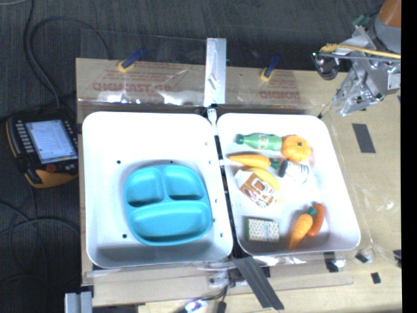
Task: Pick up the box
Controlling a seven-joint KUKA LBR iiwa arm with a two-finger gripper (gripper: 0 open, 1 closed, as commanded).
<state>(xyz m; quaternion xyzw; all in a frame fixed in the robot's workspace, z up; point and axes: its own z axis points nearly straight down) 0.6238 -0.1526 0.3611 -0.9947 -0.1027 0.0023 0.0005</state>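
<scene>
Bench [378, 194] on dark carpet [39, 253]; two bins.
We count one tray [168, 203], one box [262, 229]; gripper [352, 100] opening: cannot tell.

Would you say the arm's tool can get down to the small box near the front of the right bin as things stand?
Probably yes. The tool is above the bench past the right bin's far corner, and the box lies flat with nothing on top; the carrot beside it leaves a small gap.
</scene>
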